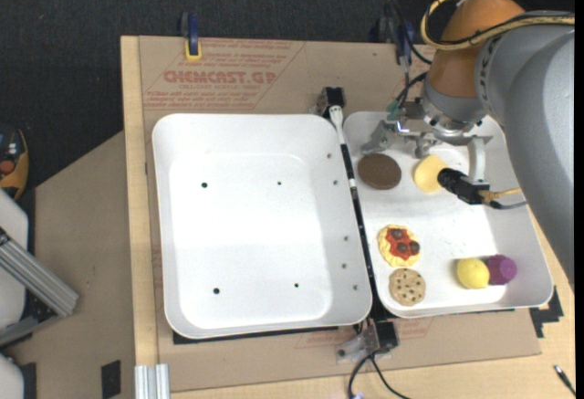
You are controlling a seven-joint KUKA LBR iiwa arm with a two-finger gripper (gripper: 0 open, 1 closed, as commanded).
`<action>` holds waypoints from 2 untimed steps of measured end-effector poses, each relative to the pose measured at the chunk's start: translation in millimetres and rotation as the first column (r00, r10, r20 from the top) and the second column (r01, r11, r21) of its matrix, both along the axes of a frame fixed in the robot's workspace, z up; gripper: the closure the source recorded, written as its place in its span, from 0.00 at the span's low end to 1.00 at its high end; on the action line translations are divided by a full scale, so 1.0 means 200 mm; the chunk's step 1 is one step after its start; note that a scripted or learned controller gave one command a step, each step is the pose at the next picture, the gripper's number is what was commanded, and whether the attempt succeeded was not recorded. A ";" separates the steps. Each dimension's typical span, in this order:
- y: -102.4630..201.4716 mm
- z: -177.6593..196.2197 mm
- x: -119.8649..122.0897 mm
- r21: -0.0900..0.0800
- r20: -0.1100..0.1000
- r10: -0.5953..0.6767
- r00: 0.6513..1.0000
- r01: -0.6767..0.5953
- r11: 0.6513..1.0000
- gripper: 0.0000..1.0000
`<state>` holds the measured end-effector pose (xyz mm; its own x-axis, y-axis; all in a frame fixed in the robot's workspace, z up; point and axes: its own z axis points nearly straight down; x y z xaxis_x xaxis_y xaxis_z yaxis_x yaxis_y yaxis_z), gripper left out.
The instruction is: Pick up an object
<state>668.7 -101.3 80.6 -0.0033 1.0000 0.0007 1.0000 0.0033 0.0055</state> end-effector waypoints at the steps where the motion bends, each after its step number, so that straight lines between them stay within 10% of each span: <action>1: -0.19 0.48 -0.01 -0.004 0.003 -0.006 1.000 0.006 1.000 0.00; 2: -0.44 0.15 -0.02 -0.001 -0.010 -0.008 1.000 0.008 1.000 0.00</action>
